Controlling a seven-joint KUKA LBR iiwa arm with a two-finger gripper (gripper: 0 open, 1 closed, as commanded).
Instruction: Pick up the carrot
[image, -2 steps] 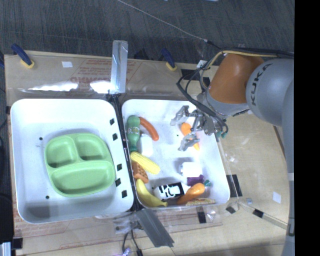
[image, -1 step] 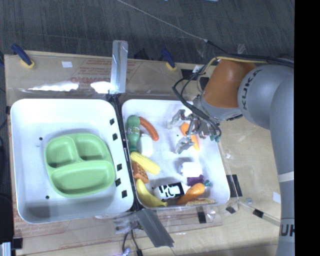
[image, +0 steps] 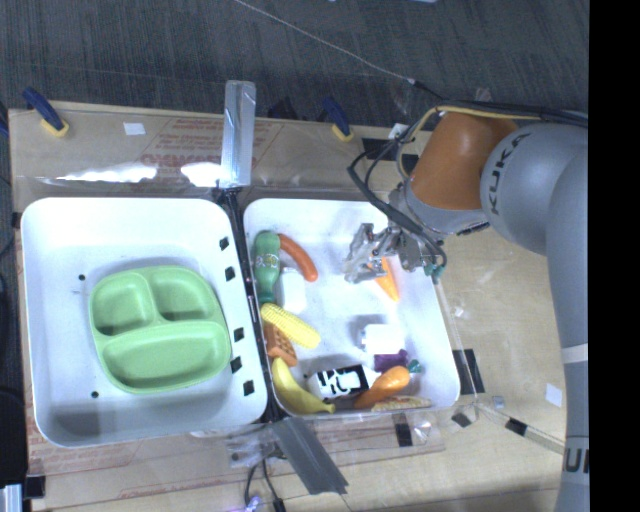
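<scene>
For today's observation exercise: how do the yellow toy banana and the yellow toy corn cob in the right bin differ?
The curved, smooth yellow toy banana lies at the bin's near edge; the straighter, bumpy yellow toy corn cob lies farther up, near the middle. The banana looks longer. Both are yellow and lie along the bin's left wall.

End effector (image: 385, 258) is positioned over the far right of the right bin (image: 440, 330), with the carrot (image: 387, 281) at its fingertips. Green tray (image: 158, 325) sits in the left bin (image: 40, 300).
</scene>
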